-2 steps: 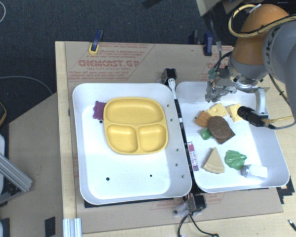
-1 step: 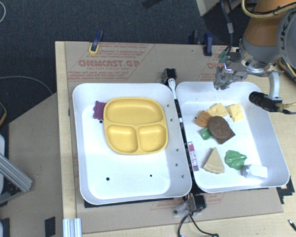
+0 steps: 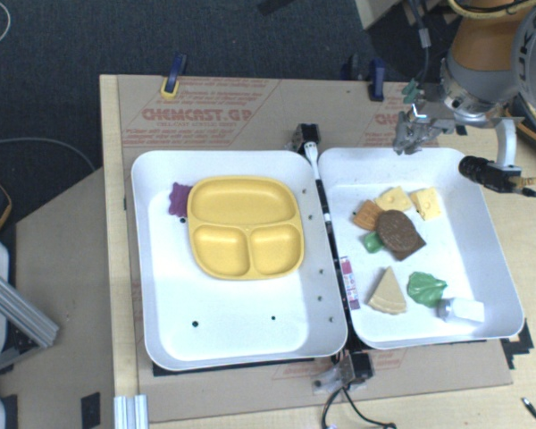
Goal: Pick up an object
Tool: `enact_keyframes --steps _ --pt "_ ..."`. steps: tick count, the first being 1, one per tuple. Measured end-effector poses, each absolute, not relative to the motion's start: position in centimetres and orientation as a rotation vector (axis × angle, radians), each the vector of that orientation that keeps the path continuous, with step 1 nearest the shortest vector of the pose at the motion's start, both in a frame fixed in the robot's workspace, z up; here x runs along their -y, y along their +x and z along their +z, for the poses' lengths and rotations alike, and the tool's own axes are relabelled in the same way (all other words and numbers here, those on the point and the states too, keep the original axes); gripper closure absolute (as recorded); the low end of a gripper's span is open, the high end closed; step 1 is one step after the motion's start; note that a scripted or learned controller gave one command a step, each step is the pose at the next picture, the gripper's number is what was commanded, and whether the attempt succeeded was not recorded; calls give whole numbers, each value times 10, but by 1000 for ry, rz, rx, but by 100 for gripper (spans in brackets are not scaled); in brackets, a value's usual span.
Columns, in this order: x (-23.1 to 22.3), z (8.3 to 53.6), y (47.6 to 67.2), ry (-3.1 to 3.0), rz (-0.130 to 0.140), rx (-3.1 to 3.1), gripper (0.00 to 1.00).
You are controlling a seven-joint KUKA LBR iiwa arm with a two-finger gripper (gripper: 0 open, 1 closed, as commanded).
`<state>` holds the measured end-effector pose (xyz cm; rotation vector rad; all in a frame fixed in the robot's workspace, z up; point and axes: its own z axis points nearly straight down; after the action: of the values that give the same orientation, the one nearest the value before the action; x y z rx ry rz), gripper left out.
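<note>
The right bin point(image 3: 496, 239) holds several play-food pieces: a brown patty point(image 3: 399, 233), a waffle-like cracker point(image 3: 368, 214), two yellow cheese pieces point(image 3: 395, 199) point(image 3: 427, 203), a small green bit point(image 3: 372, 242), a tan wedge point(image 3: 388, 293), a green leafy piece point(image 3: 424, 287) and a white piece point(image 3: 463, 309). My gripper point(image 3: 413, 139) hangs over the bin's back rim, above and behind the food, with nothing visibly in it.
The left bin point(image 3: 152, 266) carries a yellow three-part tray point(image 3: 246, 225) with a purple piece point(image 3: 180, 198) at its left edge. A black cable and clips run along the seam between the bins point(image 3: 322, 204). The arm's orange band point(image 3: 487, 38) is at upper right.
</note>
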<state>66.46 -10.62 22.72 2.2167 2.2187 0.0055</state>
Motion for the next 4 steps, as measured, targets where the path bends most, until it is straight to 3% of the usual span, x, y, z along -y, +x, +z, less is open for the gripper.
enact_keyframes --steps 2,3,4 --pt "62 219 577 2227 -5 -2225 100" --pt "51 215 551 2226 -4 -2224 100" --pt "54 236 555 2219 3 -2220 100"
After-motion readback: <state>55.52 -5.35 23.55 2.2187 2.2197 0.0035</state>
